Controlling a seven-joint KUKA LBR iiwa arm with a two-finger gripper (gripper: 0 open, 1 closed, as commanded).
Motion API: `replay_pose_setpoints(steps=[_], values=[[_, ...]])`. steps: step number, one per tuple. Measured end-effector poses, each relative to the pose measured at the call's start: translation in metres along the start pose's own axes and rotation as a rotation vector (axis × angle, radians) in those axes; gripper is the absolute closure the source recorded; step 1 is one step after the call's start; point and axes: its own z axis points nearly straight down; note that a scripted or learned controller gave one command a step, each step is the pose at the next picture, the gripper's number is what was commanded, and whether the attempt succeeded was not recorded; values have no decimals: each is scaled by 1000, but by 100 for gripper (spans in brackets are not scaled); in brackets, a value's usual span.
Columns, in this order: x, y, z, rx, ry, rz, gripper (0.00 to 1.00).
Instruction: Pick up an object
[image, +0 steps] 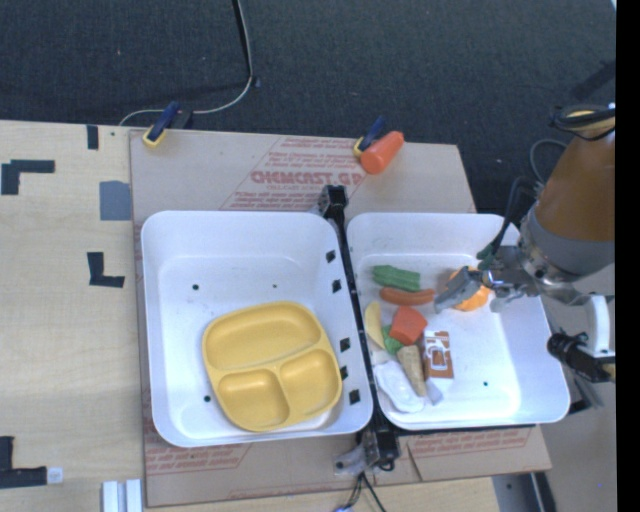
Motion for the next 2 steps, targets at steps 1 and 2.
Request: replay_pose_setpoints(steps=[1, 2], values=[[25, 22, 160, -8, -3, 0, 0], [33, 96, 152, -6, -1, -3, 0]])
